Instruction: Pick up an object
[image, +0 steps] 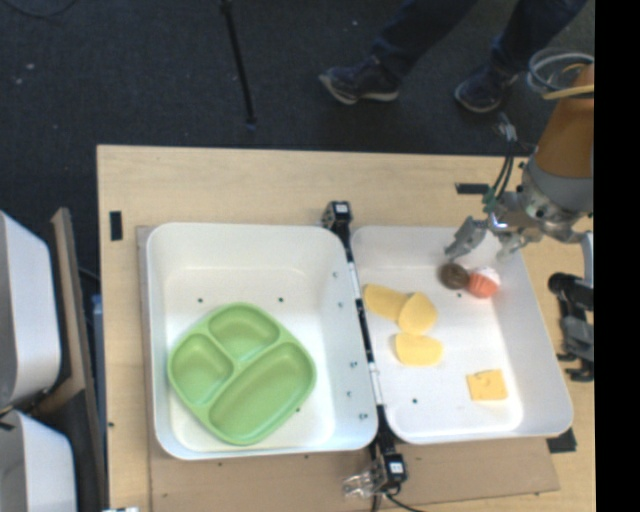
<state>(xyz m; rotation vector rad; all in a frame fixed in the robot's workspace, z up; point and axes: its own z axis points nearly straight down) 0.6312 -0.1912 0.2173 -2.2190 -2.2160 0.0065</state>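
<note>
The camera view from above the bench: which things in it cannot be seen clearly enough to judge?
- Grey two-finger gripper: too small and blurred to tell how the fingers stand.
- Small brown round object and orange-red object in the right white bin: too blurred to identify, or to tell whether they touch.
- Grey arm with the orange band: cut off by the right edge.

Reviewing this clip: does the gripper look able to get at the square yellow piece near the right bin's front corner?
Probably yes. The square yellow piece lies alone on bare bin floor, apart from the other yellow pieces, and the gripper hovers over the same right bin.
</note>
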